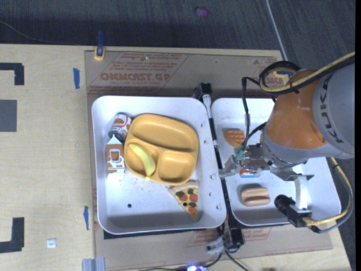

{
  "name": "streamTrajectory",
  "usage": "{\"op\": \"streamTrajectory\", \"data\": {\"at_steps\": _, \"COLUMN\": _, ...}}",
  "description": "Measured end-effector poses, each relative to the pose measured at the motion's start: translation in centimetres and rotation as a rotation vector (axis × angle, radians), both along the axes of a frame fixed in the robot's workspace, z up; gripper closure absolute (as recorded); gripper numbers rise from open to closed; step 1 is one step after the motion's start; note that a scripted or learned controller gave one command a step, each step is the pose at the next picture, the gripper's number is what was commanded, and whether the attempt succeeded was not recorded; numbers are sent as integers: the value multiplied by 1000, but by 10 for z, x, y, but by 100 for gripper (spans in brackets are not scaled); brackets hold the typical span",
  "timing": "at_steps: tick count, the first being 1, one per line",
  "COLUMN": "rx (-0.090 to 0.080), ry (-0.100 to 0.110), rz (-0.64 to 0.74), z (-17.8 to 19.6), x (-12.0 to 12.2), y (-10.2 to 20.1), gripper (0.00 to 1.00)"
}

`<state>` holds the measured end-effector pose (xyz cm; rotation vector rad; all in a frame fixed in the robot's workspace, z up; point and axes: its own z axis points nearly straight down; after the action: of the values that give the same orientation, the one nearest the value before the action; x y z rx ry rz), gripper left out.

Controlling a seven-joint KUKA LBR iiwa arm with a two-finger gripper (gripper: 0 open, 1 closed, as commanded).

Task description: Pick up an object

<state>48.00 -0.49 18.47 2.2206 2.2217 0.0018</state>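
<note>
My gripper [243,161] hangs low over the left part of the right bin [333,208], below the grey arm with its orange band. A toy hot dog bun [255,196] lies just in front of it. An orange waffle-like piece [233,135] lies just behind it. A small red and white item [249,173] peeks out from under the gripper body. In the left bin [101,168] a yellow divided plate [163,145] holds a banana [144,158].
A pizza slice [188,199] lies at the left bin's front right. A can [118,126] and a small carton [114,158] lie by its left wall. Cables trail along the divider between the bins and at the right bin's front edge.
</note>
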Motion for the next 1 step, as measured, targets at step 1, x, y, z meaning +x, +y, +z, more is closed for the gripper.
{"op": "streamTrajectory", "data": {"at_steps": 1, "rx": 0, "ry": 3, "rz": -2, "z": -70, "x": 9, "y": -97, "gripper": 0}}
